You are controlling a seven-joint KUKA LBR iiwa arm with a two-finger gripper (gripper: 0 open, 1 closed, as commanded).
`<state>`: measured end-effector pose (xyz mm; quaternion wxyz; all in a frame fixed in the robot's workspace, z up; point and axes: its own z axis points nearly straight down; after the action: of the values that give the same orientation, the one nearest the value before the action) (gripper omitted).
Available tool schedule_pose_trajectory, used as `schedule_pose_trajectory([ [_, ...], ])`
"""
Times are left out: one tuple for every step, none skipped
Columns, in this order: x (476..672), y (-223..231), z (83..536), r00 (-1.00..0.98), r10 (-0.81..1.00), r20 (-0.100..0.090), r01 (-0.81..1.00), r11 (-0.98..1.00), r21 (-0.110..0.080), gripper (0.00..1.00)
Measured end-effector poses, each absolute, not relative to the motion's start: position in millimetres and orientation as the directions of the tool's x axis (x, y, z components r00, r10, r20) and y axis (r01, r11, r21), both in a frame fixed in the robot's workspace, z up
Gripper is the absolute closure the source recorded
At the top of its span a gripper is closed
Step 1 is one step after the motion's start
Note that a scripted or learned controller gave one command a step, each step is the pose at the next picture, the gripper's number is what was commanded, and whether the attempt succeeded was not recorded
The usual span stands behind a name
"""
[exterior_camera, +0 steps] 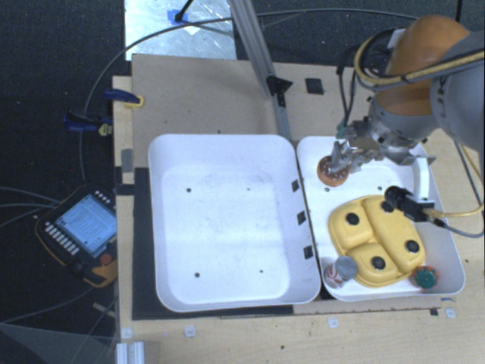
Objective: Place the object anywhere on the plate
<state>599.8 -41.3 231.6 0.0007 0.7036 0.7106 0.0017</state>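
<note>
Pincer [339, 158]: over the brown object [331, 173], right bin's far-left corner; I cannot tell its state.
Advice: I'd confirm grasp, then lift toward yellow plate [377, 241].

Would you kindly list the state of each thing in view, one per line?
Gripper: low over the right bin's upper left, at the brown disc.
Brown disc: flat on the bin floor, under the gripper.
Yellow plate: flat in the right bin.
Grey cup: at the plate's lower left edge.
Green ball: by the plate's lower right corner.
</note>
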Motion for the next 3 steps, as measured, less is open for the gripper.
schedule_pose_trajectory([
  [615.3,14.3,220.4,-0.01,1.0,0.002,1.0,0.01,0.003,1.0],
  [639.7,64.1,225.1,-0.01,1.0,0.002,1.0,0.01,0.005,1.0],
  [637.8,121.3,226.5,-0.01,1.0,0.002,1.0,0.01,0.003,1.0],
])
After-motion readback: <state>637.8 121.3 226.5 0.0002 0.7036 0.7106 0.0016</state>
